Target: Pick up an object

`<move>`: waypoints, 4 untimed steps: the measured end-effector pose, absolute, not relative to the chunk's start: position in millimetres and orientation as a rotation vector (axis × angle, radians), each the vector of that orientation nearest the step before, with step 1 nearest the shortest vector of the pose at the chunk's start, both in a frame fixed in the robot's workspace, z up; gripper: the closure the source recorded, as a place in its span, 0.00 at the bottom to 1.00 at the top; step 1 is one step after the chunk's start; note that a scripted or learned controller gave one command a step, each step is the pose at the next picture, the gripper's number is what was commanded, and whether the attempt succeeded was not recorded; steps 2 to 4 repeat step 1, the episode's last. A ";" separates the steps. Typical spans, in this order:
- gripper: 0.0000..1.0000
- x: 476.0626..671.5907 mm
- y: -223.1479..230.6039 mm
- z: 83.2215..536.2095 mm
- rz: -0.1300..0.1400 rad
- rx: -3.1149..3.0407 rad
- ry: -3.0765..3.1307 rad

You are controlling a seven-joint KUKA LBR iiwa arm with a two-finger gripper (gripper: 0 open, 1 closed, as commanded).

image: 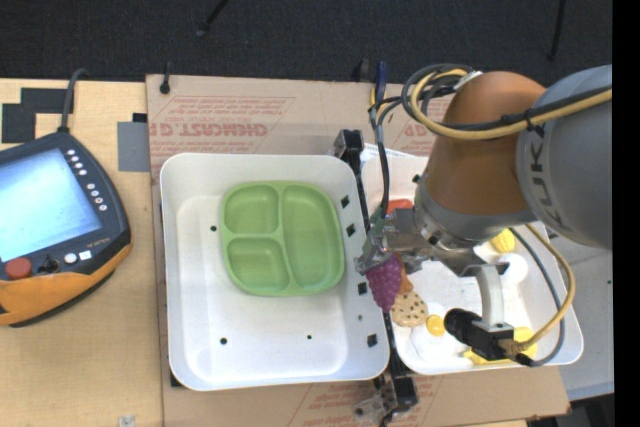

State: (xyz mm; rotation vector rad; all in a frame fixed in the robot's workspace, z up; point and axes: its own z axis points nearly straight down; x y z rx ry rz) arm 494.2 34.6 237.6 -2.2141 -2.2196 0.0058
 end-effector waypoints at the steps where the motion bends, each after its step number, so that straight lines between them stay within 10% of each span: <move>1: 1.00 490.0 51.4 229.9 0.006 -2.217 -2.219; 4: 1.00 490.0 51.4 229.9 0.006 -2.217 -2.219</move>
